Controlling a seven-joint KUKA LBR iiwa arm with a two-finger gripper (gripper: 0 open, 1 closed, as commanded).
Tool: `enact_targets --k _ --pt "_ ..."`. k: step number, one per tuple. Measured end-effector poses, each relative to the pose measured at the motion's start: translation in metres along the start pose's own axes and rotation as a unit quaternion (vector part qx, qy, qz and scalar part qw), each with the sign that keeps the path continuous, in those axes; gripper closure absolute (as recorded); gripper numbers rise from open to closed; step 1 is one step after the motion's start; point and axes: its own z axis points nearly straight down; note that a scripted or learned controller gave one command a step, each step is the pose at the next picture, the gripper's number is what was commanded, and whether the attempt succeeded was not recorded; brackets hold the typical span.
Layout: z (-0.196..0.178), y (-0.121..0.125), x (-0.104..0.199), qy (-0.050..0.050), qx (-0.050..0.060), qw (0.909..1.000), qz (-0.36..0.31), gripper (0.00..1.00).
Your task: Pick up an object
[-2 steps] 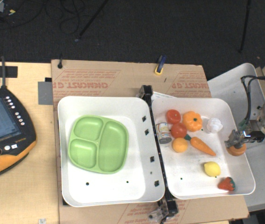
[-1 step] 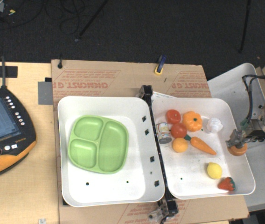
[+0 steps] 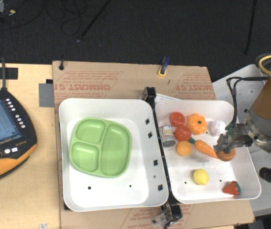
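The jaws point(image 3: 226, 144) hang low in the right bin point(image 3: 243, 187), at the carrot's point(image 3: 205, 148) thick end, over an orange disc point(image 3: 226, 155); how open they are I cannot tell, nor whether they grip anything. The carrot lies among crowded toy food, probably the target, since the arm point(image 3: 264, 109) reaches it easily.

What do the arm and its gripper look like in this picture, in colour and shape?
The arm is a thick, rounded body: an orange-brown band above, grey at the wrist. A black cable loops along its left side. The gripper is small, dark grey metal, blocky in shape. No markings can be read on either.
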Motion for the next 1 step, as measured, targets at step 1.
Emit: enact_targets --k 1 --pt "-0.0097 -0.0097 0.0502 0.000 0.000 1.0000 0.000 1.00"
